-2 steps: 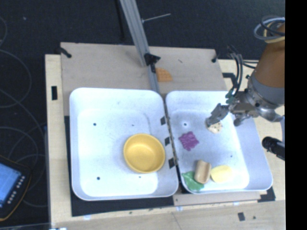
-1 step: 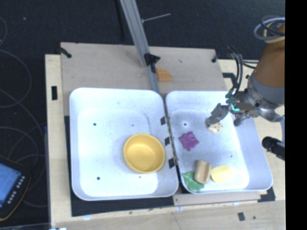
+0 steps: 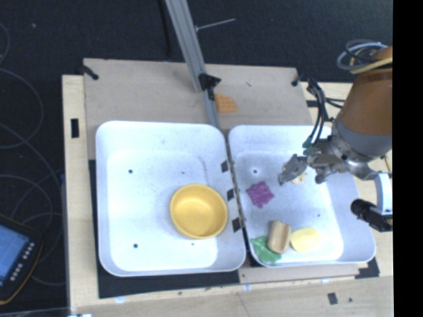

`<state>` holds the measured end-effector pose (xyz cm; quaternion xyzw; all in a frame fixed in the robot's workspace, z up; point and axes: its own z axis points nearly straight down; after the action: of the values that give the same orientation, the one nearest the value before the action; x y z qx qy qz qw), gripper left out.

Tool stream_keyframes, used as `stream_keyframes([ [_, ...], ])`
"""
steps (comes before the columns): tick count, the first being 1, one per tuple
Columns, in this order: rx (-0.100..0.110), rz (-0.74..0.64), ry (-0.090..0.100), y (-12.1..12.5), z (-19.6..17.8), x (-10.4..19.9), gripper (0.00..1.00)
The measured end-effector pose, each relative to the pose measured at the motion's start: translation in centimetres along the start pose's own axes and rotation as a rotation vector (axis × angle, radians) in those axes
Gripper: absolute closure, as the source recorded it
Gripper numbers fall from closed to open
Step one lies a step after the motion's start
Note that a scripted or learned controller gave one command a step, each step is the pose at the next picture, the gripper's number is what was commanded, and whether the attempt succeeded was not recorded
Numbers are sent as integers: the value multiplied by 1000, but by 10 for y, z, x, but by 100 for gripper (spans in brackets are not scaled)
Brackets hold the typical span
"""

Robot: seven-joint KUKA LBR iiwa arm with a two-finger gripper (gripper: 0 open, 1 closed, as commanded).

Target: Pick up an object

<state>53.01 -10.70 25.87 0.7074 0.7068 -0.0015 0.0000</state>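
My gripper (image 3: 293, 172) hangs over the right bin (image 3: 330, 207), in its upper middle part, on the grey arm with the orange band (image 3: 370, 104) coming in from the right. A purple crumpled object (image 3: 260, 193) lies just below and to the left of the gripper, apart from it. At the bin's front stand a tan cylinder (image 3: 278, 236), a yellow rounded object (image 3: 304, 240) and a green piece (image 3: 263, 250), close together. A small pale spot shows by the gripper's tip; I cannot tell what it is.
A yellow bowl (image 3: 198, 211) sits in the left bin (image 3: 125, 177) near the divide. A slanted metal pole (image 3: 188, 38) rises behind the bins, with an orange item (image 3: 225, 104) at its foot. A tablet (image 3: 13, 256) lies off the bench at lower left.
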Motion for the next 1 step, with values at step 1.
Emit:
stream_keyframes([
  [1, 2, 0, 0, 8, 59, -1, 0],
])
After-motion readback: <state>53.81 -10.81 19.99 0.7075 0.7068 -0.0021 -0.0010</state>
